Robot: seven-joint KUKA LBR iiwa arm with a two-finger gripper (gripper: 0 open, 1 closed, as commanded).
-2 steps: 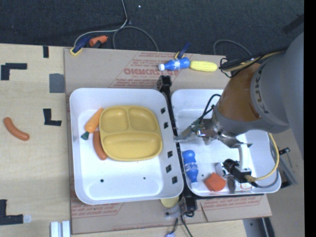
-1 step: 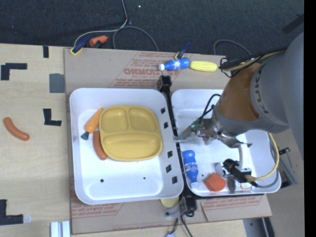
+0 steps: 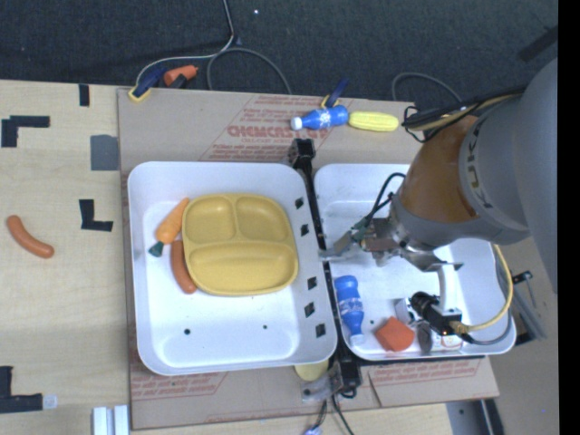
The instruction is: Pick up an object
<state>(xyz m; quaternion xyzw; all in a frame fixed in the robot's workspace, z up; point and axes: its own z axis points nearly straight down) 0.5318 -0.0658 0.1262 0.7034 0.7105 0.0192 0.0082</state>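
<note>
My one fixed camera looks down at a slant on the table (image 3: 63, 179), both bins (image 3: 145, 333) visible, set well back.

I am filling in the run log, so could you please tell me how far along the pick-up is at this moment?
Nothing looks lifted yet: the blue bottle and the orange block both lie on the floor of the right bin. In hand: the arm's wrist end hangs low over that bin, near its left wall and above the bottle, but the gripper is too unclear to read. Left to do: close on an object and raise it.
</note>
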